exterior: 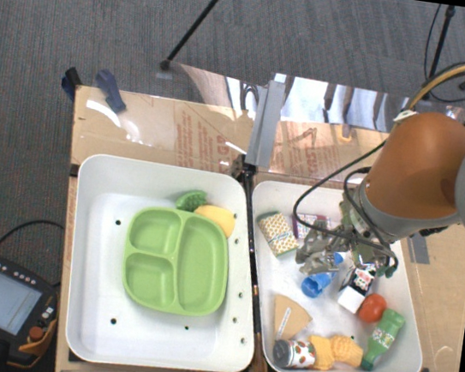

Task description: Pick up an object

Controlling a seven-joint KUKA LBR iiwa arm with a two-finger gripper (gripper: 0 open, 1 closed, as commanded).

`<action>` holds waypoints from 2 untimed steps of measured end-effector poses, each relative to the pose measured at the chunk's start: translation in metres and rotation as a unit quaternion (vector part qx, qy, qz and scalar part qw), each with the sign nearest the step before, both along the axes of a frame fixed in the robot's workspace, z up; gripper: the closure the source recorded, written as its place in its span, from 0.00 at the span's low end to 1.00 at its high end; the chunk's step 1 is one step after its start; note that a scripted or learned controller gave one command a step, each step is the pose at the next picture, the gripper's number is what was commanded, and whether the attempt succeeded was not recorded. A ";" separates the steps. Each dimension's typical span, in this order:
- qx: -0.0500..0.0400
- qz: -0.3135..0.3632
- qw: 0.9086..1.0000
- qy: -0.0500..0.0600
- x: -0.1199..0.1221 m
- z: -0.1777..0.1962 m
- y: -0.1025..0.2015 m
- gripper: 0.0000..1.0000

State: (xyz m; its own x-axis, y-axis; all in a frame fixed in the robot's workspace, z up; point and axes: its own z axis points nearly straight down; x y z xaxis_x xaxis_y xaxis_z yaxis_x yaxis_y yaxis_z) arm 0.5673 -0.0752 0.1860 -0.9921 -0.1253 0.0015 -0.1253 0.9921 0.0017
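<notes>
My gripper [317, 256] hangs low over the middle of the right bin [415, 314], under the orange wrist band [417, 169]. Just below it lies a small blue piece [317, 284]. A patterned pouch [277, 232] sits to its left. On its right stand a white carton [358, 288] and a red tomato [373, 308]. Nothing shows clearly between the gripper's tips.
Along the right bin's front lie a tan wedge [290, 316], a can [294, 353], a yellow toy [336, 351] and a green bottle [383, 338]. The left bin [100, 204] holds a green divided plate [176, 261], a yellow lemon [216, 218] and a green leafy toy [191, 200].
</notes>
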 end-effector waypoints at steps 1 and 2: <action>0.001 0.216 0.976 0.001 -0.062 -0.061 -0.033 1.00; 0.000 0.014 1.000 -0.001 0.009 -0.065 -0.039 1.00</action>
State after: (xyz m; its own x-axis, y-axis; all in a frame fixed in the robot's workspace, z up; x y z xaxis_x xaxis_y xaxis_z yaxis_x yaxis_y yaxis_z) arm 0.5761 -0.1146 0.1206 -0.9883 -0.1523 -0.0011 -0.1523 0.9883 0.0019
